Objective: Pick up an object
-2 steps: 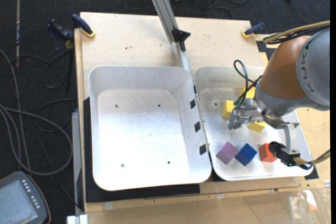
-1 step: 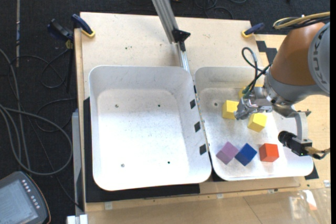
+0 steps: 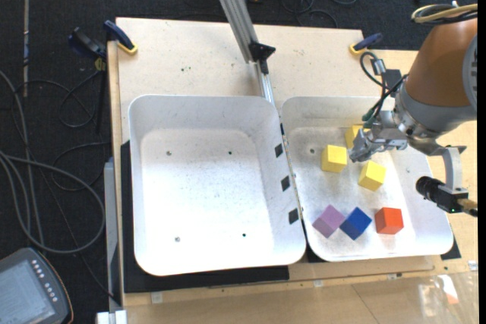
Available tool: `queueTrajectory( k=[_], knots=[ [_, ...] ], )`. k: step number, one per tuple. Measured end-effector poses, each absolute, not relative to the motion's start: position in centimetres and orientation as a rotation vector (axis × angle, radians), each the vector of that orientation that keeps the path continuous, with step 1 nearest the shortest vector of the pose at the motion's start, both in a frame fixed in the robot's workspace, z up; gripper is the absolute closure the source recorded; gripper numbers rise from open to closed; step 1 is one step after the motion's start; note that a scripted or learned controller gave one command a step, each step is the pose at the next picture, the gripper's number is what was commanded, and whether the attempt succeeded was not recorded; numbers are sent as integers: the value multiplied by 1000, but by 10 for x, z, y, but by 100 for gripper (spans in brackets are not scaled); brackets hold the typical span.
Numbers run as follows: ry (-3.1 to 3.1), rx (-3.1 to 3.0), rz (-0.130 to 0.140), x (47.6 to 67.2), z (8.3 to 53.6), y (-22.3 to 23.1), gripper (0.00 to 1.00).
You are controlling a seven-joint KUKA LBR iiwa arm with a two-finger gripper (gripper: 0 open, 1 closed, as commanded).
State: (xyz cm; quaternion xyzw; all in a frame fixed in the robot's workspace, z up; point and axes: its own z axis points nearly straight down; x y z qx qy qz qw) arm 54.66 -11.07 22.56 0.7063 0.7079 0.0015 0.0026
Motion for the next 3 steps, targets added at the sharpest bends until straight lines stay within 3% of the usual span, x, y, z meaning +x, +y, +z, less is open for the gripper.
queueTrajectory(
  k=[1, 3],
  knots=[
    [2219, 2215, 4, 549, 271, -118, 100],
    [2231, 2212, 4, 576, 263, -2, 100]
  ],
)
